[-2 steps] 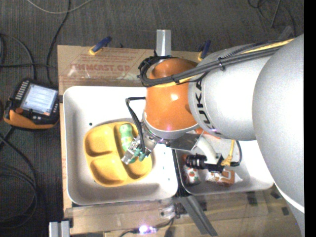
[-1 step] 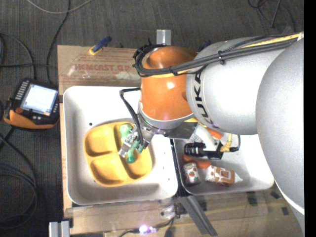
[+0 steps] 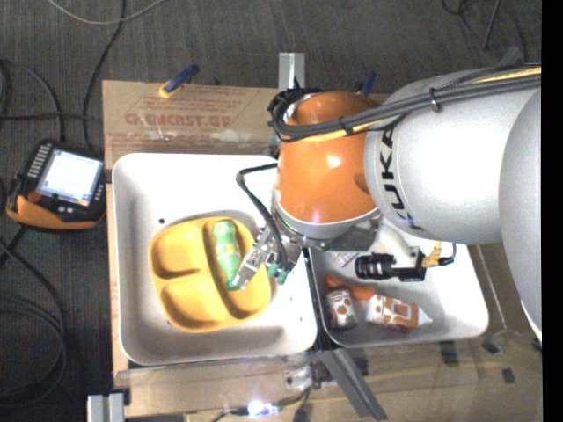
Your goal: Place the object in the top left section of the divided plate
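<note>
A yellow divided plate (image 3: 180,275) lies in the left white bin (image 3: 132,236). A green bottle-like object (image 3: 225,246) rests lengthwise in the plate's long right-hand section, up against the ridge that separates it from the two left sections. My gripper (image 3: 260,274) hangs over the plate's right rim, just right of the green object's lower end. It is open, and one fingertip (image 3: 239,279) sits at the edge of the object. Nothing is between the fingers. The arm's orange band and grey body cover the space between the two bins.
The right bin (image 3: 457,319) holds a small red-and-white packet (image 3: 340,309) and a brown-and-white carton (image 3: 392,313). A teach pendant (image 3: 58,185) lies off the bench to the left. Blue clamps (image 3: 177,79) grip the cardboard at the back.
</note>
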